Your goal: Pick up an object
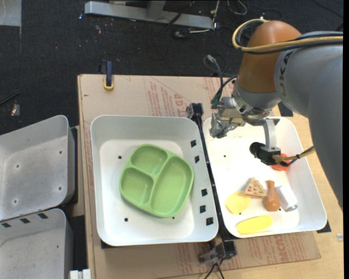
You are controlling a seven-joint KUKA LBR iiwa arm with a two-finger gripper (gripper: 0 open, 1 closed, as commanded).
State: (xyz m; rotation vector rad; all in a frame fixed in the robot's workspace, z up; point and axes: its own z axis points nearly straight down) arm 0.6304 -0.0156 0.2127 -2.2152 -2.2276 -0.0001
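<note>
A brown counter (142, 95) with red print carries a left bin (109, 141) and a right bin (308, 212), both white, side by side. A yellow-tipped clamp (108, 76) sits on its far edge. Two spare white trays (32, 158) lie left of it, and a grey metal bar (147, 13) lies beyond it on the dark floor (43, 54).

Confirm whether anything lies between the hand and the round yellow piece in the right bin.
Nothing visible does. The hand hovers over the far left corner of the right bin, and only bare white floor lies between it and the round yellow piece. The tan wedge sits beside that piece, off the line.
</note>
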